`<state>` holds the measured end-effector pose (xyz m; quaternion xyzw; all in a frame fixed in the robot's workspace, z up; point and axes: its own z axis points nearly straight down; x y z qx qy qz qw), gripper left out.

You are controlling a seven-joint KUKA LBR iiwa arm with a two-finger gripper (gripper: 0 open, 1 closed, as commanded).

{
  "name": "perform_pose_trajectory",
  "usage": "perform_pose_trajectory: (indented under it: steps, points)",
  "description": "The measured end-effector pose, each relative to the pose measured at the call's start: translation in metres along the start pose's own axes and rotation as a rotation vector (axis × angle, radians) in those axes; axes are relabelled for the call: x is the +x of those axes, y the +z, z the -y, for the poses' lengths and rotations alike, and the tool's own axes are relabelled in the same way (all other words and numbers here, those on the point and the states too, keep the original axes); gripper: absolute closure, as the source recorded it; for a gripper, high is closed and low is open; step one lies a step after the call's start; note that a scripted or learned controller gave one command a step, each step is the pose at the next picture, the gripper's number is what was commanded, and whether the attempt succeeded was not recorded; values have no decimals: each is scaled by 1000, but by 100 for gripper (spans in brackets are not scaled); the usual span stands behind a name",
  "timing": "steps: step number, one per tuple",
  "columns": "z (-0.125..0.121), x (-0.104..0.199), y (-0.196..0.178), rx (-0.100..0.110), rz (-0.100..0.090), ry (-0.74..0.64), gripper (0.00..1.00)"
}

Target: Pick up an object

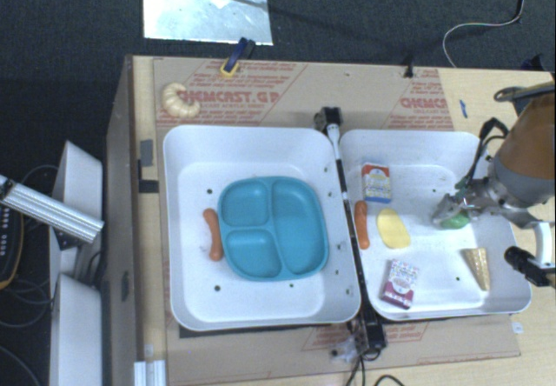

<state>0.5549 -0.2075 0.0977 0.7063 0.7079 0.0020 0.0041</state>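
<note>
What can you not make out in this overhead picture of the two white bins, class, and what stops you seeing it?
- Small green object in the right white plastic bin, camera view: partly covered by the gripper, so its shape and any grasp are unclear.
- Grey arm with orange band: cut off by the right edge.
- Printing on the small red-and-white packet and the maroon packet: too small to read.
</note>
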Motion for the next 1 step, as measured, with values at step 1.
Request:
perform_pose_trajectory:
  steps: [1]
  points:
    - [-51, 83, 4, 6, -4, -1, 100]
